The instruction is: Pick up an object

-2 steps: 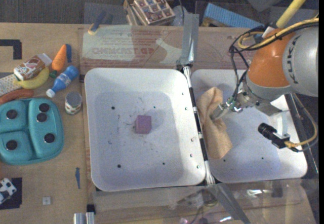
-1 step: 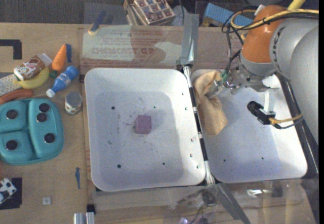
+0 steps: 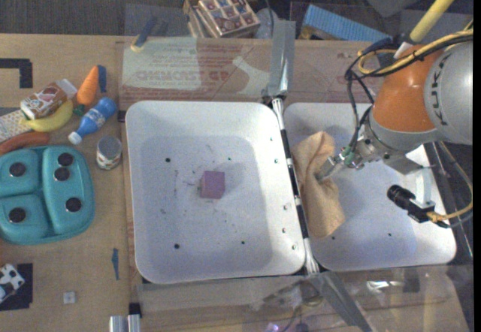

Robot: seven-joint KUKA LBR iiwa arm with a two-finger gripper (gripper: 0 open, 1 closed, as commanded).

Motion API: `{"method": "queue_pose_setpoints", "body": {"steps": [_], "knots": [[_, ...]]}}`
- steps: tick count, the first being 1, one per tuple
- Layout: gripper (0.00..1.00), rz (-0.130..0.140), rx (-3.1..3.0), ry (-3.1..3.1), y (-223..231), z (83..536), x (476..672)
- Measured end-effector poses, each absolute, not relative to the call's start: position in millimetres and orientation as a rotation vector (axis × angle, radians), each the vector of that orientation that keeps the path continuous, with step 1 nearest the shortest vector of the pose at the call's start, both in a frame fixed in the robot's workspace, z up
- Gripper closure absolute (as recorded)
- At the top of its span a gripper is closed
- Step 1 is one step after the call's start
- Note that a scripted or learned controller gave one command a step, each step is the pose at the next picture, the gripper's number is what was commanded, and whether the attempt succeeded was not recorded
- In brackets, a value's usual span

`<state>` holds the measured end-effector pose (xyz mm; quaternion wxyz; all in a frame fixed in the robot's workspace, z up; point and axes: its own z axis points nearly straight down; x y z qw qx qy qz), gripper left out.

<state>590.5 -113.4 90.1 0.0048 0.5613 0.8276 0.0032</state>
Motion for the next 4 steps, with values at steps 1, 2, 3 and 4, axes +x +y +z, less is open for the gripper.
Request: {"method": "queue_pose_setpoints", "body": {"steps": [1,2,3,4], "knots": [[0.00,0.007,1.772,2.580,-106.9,89.6,656.1],[0.00,0.009,1.691,2.633,-103.8,90.3,605.3],[0.00,0.002,1.913,2.486,-109.1,88.4,669.4],[0.00,0.009,1.594,2.694,-109.2,90.1,598.8]]}}
